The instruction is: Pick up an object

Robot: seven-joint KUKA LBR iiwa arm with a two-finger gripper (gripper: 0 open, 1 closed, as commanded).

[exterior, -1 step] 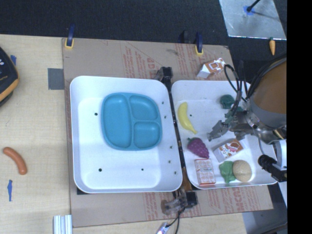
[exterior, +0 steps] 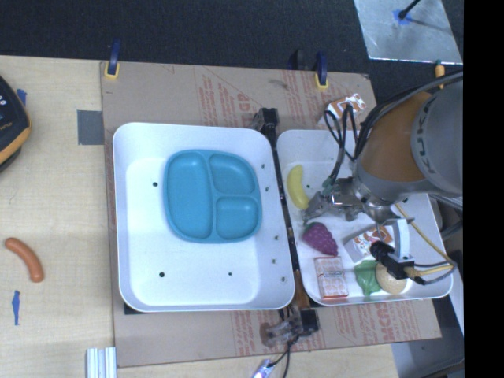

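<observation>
Glossy white plastic bins, smooth blue tray

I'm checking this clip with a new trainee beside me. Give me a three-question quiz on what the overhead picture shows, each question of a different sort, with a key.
1. True or false: the blue divided plate lies in the left bin.
2. Which thing lies nearest the yellow banana in the right bin? A) the purple grapes B) the green item C) the red and white packet
3. Fill in: the orange sausage lies outside both bins, on the wooden bench to the ____ of the left bin.

Key: 1 true; 2 A; 3 left. The gripper hangs over the right bin, between banana and grapes.
</observation>
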